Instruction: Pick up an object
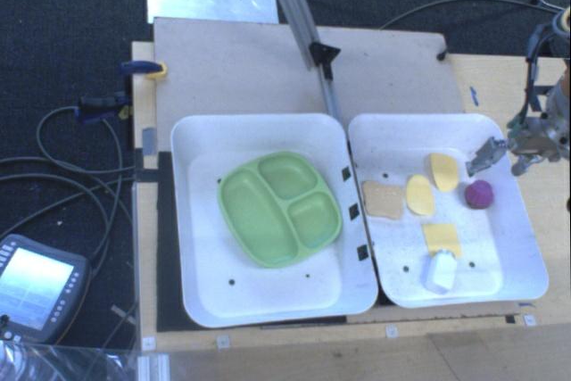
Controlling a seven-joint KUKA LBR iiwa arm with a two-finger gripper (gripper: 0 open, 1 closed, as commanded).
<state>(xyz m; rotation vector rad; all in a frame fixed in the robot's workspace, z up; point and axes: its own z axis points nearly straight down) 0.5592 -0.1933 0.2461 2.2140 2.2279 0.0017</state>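
1. White plastic forms two shallow bins side by side on the bench (268, 71): the left bin (201, 156) and the right bin (513, 232), their inner walls touching
2. Green and divided into three compartments, a plate (279, 207) lies flat in the middle of the left bin, apart from every wall
3. Purple and round, a small ball (479, 194) sits in the right bin near its right wall
4. Yellow pieces lie left of the ball: one rounded yellow piece (443, 171) toward the back, an oval yellow piece (420, 194) just beside it and a little nearer the front, and a square yellow block (441, 237) in front of both
5. Tan and roughly square, a toast-like slice (384, 200) lies near the left wall of the right bin, just beside the oval yellow piece
6. Pale white, a small object (440, 272) rests touching the front edge of the yellow block; its kind cannot be told
7. Grey metal, the gripper (489, 156) reaches in from the right at the back right part of the right bin, above and just behind the ball; whether the fingers are open or closed cannot be told, and nothing shows between them
8. Black cables and a handheld screen pendant (36, 281) lie on the dark floor left of the bench
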